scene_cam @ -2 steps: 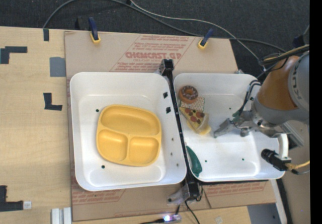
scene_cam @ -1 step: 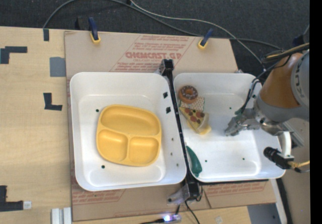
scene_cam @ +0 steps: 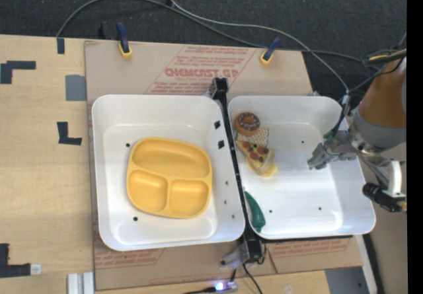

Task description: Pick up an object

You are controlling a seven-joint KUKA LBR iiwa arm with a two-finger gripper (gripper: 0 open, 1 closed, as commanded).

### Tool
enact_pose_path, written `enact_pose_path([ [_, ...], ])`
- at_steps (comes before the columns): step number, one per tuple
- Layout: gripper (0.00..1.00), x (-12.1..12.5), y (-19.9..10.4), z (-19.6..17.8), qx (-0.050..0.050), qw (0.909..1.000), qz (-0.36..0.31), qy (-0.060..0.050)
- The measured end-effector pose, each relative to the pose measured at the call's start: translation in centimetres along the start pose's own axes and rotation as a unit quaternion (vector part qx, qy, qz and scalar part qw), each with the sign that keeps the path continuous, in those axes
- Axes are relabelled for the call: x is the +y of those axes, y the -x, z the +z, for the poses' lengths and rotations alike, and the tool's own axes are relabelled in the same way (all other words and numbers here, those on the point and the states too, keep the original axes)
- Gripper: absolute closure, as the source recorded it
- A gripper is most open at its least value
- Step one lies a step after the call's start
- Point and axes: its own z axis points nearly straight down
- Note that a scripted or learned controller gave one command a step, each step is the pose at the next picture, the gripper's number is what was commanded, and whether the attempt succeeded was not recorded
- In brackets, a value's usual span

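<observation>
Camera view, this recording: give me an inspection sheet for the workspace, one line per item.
Surface: two white bins, left bin and right bin, on cardboard.
Job's things: donut, pizza slice, green item, all along the right bin's left side.
Clutter: yellow tray in left bin.
Tool: tool low over the right bin's right part, apart from the items.
Cables: black cable across the top.
Surroundings: two clamps on cardboard.

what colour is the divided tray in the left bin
Yellow. The tray shows plainly in the camera view, lying in the left bin.
</observation>
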Motion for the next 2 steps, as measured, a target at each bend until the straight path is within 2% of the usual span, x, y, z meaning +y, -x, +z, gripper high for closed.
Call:
enact_pose_path([
  [1,1.0,-0.4,0.7,-5.8,0.0,1.0,0.0,0.0],
  [2,1.0,0.4,1.3,-10.6,0.0,1.0,0.0,0.0],
])
